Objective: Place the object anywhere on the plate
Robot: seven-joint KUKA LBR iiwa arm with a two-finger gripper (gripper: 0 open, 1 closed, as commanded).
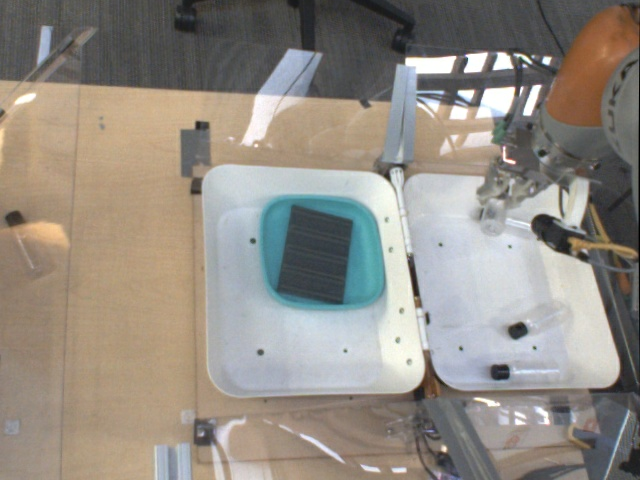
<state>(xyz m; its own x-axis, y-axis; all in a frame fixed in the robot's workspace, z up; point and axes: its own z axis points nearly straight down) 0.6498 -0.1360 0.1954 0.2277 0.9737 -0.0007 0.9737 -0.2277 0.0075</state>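
Teal plate (372,258), left bin (230,298): carries dark ribbed block (317,255), flat, centred. Placement judged complete. Pincer (497,200): above right bin (600,358), far corner; finger state cannot be told.

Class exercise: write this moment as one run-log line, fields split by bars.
hand: above right bin's back part | dark ridged block: lying on teal plate | plate: in left bin | task: looks met

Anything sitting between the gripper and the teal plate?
Camera view: the raised rims where both white bins meet lie between the gripper and the teal plate, which carries a dark ribbed block.
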